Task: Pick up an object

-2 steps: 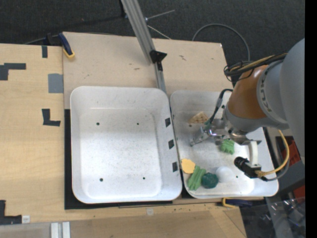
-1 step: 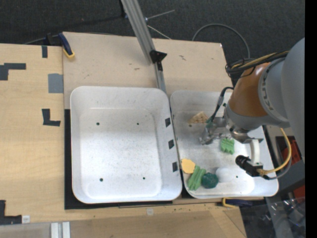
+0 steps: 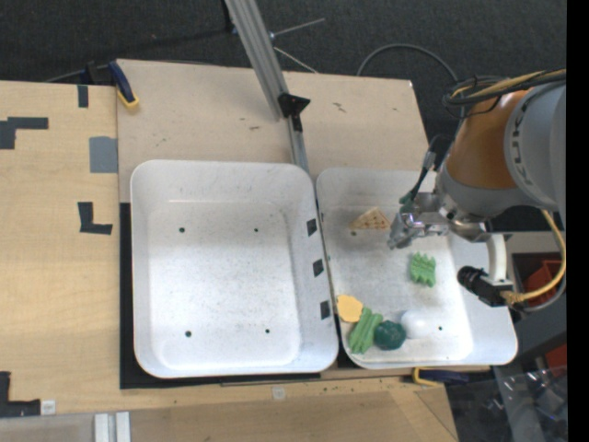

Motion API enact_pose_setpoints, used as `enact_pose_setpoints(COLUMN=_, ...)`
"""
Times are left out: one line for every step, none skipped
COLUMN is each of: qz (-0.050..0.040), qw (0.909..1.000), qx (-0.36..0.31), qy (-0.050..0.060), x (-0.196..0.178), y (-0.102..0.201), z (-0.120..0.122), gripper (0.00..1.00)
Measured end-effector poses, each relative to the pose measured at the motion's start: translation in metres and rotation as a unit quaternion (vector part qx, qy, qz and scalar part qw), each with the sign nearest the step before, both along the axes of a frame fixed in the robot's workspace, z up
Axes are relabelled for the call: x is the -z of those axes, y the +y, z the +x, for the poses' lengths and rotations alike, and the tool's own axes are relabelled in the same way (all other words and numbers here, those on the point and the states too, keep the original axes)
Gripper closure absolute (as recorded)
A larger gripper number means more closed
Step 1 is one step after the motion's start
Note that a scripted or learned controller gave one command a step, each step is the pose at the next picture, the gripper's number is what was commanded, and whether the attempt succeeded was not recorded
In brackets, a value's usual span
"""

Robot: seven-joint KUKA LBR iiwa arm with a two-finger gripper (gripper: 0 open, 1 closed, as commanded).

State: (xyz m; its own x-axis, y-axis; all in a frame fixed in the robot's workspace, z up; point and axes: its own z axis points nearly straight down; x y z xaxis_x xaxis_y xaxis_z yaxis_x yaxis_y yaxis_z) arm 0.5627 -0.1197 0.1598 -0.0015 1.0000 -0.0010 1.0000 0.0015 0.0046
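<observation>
The arm reaches in from the right and the claw hangs low over the right bin, just beside the tan wedge near the bin's far side. Nothing sits in its grip, and from here I cannot tell how it is set. Close on its other side lies the green ridged piece. Down at the near end there's a cluster: a yellow piece, a green stick, a dark green ball and a white ball, packed close. The left bin is out of the action. I'd call this the approach, with no pick made. Next comes lining up squarely over one piece, probably the wedge or the ridged one, then dropping and closing.
</observation>
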Motion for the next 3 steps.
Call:
enact_pose_setpoints(qz=0.0, qw=1.0, qx=0.0, qy=0.0, x=-0.053, y=0.0, z=0.001, gripper=1.0)
enact_pose_setpoints(qz=0.0015, qw=1.0, qx=-0.003, qy=0.002, x=-0.065, y=0.056, z=0.009, gripper=1.0)
enact_pose_setpoints(qz=0.0015, qw=1.0, qx=-0.003, qy=0.002, x=-0.072, y=0.113, z=0.026, gripper=1.0)
